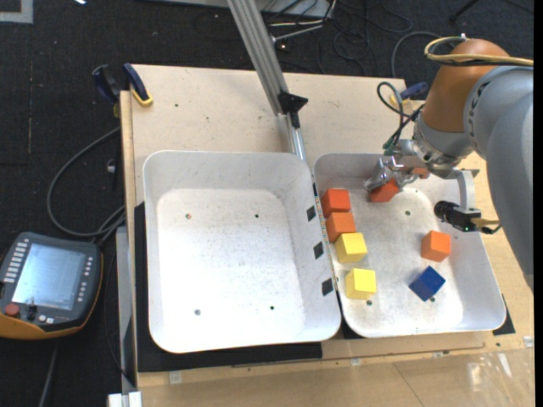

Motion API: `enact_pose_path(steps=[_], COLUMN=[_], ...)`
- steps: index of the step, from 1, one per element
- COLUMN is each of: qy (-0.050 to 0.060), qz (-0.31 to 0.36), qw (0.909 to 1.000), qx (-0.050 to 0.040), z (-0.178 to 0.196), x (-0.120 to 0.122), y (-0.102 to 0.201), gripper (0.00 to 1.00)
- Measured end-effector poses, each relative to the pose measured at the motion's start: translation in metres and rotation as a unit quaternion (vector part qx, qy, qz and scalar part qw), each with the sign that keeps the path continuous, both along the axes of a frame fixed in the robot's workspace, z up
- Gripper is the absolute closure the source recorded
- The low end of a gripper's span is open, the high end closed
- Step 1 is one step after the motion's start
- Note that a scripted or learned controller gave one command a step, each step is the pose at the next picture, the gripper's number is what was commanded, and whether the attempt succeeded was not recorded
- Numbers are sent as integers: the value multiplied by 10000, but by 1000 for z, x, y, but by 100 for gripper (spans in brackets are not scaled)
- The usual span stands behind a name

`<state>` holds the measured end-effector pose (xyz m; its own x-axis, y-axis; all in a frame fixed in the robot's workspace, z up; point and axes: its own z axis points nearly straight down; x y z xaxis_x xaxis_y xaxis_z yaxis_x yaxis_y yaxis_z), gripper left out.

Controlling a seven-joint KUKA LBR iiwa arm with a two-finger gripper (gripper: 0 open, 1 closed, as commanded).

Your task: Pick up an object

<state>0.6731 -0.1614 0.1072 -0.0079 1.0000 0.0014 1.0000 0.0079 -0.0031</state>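
On the worktop (212, 108), the right bin (475, 308) holds two orange cubes (338, 201) and two yellow cubes (352, 246) along its nine o'clock wall, another orange cube (436, 245), and a blue cube (427, 283) toward five o'clock. At twelve o'clock the hand (386, 181) grasps a red-orange block (383, 192). The left bin (161, 253) sits beside it.

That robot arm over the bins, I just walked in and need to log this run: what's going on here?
The grey arm's end effector is low over the back of the right white bin, with a small orange-red block at its tip; whether it is gripped cannot be told. Two orange cubes and two yellow cubes line the bin's left side, another orange cube and a blue cube lie further right.
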Motion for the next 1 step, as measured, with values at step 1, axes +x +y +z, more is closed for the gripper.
enact_pose_path(steps=[1], qy=[-19], qz=[-24], qw=[10000], qx=[-9], z=[0], x=[-1], y=[-4], gripper=[0])
